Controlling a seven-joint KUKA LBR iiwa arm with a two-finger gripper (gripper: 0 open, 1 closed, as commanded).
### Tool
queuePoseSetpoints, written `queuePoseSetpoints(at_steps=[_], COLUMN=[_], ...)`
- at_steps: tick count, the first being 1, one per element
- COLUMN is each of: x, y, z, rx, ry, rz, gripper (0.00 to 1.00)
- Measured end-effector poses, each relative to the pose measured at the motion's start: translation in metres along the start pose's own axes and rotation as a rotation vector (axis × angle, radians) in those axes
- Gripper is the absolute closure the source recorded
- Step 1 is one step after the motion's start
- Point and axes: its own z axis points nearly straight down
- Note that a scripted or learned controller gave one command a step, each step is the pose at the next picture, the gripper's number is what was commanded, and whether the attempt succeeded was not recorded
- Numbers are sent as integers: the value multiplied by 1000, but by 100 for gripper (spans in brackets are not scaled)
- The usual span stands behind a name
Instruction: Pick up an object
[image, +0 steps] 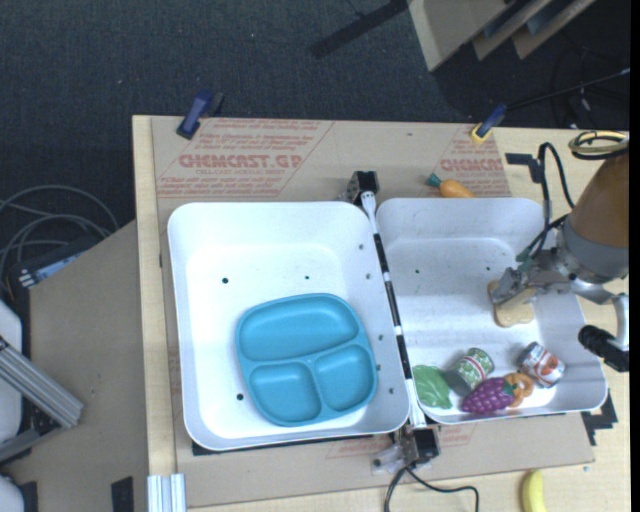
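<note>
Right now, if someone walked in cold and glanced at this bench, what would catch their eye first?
Most likely the blue divided tray, lying large in the left bin. Next, the bright clutter along the near edge of the right bin: a green leaf-shaped piece, a small can and purple grapes. The end effector sits low over a tan object at that bin's right side.

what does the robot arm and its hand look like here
The arm enters from the right: a rounded orange band above a grey wrist section. Thin black cables loop beside it. The hand is small, metallic grey with dark fittings; finer detail is too small to tell.
</note>
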Motion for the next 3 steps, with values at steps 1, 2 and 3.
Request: queuePoseSetpoints(at_steps=[1, 2, 3], x=[57, 50, 126], y=[35, -20, -31], z=[5, -100, -152], rx=[11, 10, 10], ry=[5, 4, 6], rz=[0, 2, 1], gripper=[100, 100, 100])
